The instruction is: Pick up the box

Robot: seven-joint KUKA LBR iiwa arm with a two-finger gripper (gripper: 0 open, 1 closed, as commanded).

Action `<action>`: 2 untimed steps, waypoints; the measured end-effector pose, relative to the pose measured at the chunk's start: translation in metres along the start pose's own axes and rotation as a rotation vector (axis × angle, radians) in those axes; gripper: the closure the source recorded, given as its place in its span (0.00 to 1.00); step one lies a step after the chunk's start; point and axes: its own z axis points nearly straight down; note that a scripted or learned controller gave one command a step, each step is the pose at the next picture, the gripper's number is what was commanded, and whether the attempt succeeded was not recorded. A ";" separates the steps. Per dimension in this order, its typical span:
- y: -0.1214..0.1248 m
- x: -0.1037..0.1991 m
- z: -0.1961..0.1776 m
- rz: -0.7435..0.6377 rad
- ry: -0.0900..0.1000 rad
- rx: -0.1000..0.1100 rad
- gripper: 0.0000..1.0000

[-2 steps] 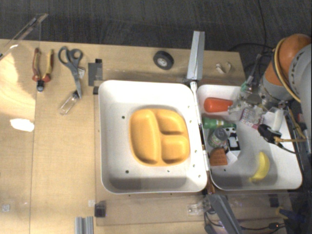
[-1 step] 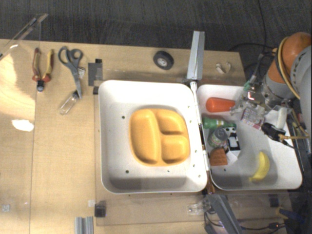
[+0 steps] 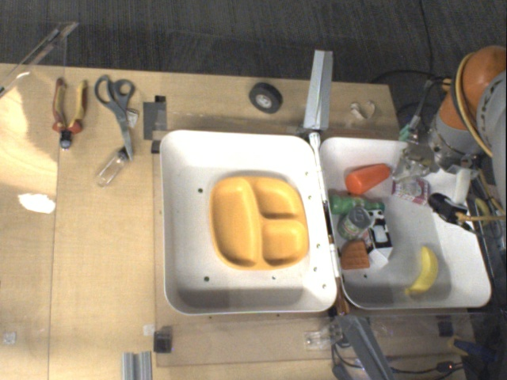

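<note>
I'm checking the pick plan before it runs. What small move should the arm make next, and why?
Probably shift the gripper toward the right bin's near-left part and line up over the box. The gripper sits at the bin's far edge beside the orange carrot, well away from the box, which lies hemmed in by a can and a small carton.

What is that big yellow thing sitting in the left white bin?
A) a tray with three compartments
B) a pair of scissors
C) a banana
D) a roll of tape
A: the yellow tray with three hollows lies in the left bin; the banana is in the right bin, and the scissors and tape roll lie on the bench.
</note>
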 end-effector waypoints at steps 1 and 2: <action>0.000 0.000 0.000 0.000 -0.001 0.000 0.00; 0.011 0.003 0.011 -0.095 -0.001 -0.008 0.00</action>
